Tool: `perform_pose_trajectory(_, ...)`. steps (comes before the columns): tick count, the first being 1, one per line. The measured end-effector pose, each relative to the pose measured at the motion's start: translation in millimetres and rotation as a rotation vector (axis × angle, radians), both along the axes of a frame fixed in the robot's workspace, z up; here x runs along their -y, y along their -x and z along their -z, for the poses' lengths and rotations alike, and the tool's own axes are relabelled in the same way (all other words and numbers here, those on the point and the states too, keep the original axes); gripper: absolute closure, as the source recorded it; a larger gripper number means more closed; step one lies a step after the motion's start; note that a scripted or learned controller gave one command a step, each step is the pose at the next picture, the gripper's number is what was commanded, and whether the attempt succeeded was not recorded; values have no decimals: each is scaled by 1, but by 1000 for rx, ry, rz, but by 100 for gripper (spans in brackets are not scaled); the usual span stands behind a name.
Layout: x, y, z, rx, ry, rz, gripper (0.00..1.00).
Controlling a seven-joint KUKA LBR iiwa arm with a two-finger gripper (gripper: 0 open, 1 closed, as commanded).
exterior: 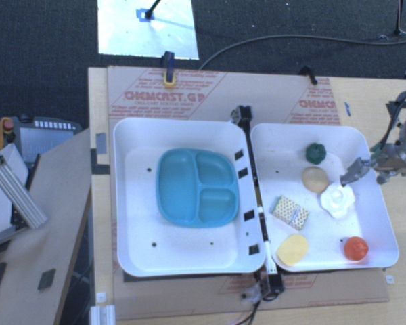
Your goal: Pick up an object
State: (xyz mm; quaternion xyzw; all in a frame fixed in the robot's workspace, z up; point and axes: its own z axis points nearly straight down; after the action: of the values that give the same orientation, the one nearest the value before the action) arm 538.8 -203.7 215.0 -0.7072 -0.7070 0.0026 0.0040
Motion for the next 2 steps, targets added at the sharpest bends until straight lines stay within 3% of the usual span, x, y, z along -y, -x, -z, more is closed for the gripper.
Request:
perform_pose_trajectory(1, 0, -3, -6, 11, 3, -3, 0)
perform_pose_trajectory(2, -4, -2, 36, 8, 2, -2, 0)
